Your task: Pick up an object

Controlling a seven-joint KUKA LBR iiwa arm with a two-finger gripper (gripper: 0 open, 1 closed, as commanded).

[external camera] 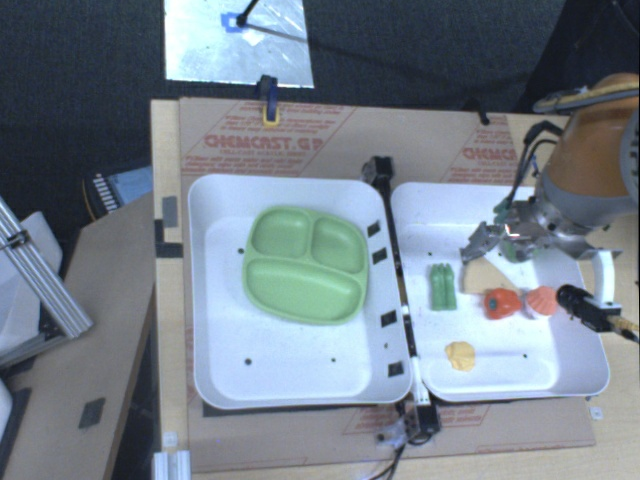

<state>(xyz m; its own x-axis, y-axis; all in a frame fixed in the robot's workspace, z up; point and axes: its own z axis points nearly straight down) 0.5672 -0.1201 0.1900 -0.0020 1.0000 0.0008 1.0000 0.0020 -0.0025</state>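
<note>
Figure: overhead view of the two-bin bench. The gripper [497, 240] hangs low over the upper middle of the right bin [440, 200]; whether it is spread or closed cannot be told from this angle, and nothing is seen held in it. Just below it lies a pale tan wedge-shaped piece [482, 276], the nearest candidate. Farther below, touching each other, lie an orange-red toy pepper [502, 303] and a paler orange piece [541, 301]; below and to its left stands a green ridged block [442, 286], and well below it a small yellow lump [460, 355]. The left bin [215, 368], well to the gripper's left, holds a green divided plate [305, 264]. The items look like small plastic play food: probably light, stiff and somewhat slippery, not fragile. The green block, lying apart with straight parallel sides, would likely suit a pinch across its narrow width.
</note>
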